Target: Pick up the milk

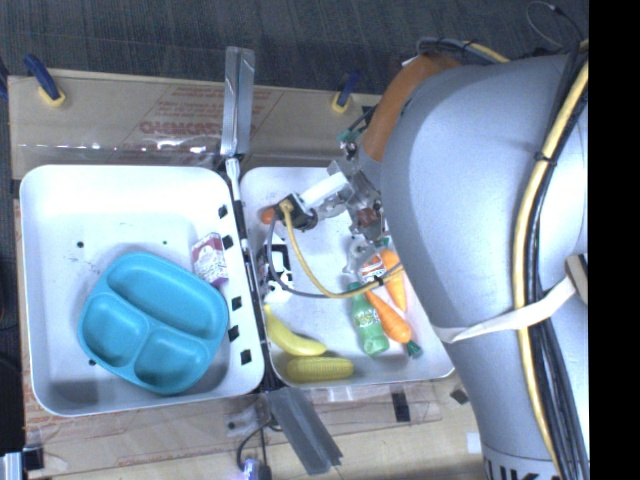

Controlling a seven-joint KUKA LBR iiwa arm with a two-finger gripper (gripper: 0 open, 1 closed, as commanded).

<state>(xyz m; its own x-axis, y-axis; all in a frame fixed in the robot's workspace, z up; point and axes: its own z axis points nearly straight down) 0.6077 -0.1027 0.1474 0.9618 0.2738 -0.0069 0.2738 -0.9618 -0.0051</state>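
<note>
A small white and dark-red carton [210, 259], which looks like the milk, stands in the left bin [60, 198] against its right wall, just beyond the blue plate. My gripper [365, 236] hangs low over the middle of the right bin [300, 183], well to the right of the carton and across the divider from it. A small white and red item [371, 265] lies directly under the gripper; I cannot tell whether it is touched.
A blue divided plate [153, 321] fills the left bin's front. The right bin holds a banana [290, 337], a corn cob [319, 369], a green bottle [370, 328] and carrots [393, 303]. A yellow cable [305, 273] loops below the wrist. The arm's body covers the bin's right side.
</note>
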